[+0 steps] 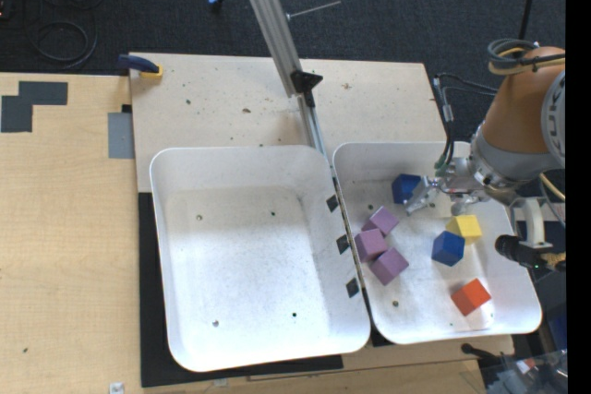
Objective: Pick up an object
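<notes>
So far nothing has been lifted, as far as the view shows. The grey arm with its orange band reaches into the right-hand shallow white plastic bin (517,314), and its two-finger gripper (434,196) hangs low over the upper part of that bin. Whether the fingers stand wide or narrow I cannot tell; the metal parts there are too small and tangled to read, and no object can be seen between them.

Every candidate sits on the bin floor. Just beside the fingers, on the side away from the arm, is a dark blue foam cube (405,188); it looks closest and may be touching, though I cannot say for sure. Below the fingers lie three purple foam cubes (379,242) bunched together near the divider. A small yellow cube (465,227) and a second blue cube (448,248) lie near the fingers on the arm's side, and an orange-red cube (472,296) lies well apart, toward the near rim.

My judgement: the approach is made, but the closing and the lift both remain, most likely on the dark blue cube.
</notes>
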### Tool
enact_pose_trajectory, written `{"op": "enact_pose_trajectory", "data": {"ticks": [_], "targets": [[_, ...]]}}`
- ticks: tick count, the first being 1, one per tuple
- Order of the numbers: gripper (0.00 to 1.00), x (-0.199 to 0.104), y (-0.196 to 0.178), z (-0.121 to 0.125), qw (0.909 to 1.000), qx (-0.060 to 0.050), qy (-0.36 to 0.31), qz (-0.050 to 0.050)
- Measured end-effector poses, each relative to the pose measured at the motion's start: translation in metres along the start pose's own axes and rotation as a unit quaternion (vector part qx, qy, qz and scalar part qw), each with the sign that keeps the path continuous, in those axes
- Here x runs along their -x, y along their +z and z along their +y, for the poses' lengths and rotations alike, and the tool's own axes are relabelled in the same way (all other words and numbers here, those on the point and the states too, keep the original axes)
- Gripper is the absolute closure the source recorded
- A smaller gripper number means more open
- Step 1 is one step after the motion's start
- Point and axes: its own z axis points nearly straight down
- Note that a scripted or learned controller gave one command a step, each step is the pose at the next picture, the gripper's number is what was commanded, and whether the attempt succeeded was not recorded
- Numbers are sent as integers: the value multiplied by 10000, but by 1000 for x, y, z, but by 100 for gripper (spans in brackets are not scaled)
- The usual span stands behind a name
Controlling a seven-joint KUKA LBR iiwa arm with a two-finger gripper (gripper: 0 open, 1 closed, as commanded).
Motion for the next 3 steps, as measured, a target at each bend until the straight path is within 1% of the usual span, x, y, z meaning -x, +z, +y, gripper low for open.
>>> {"op": "enact_pose_trajectory", "data": {"ticks": [1, 2, 3], "targets": [[0, -5, 38, 4, 9999, 94, 8, -34], [0, -5, 65, 5, 10000, 37, 12, -6], [100, -4, 55, 5, 10000, 34, 31, -3]]}}
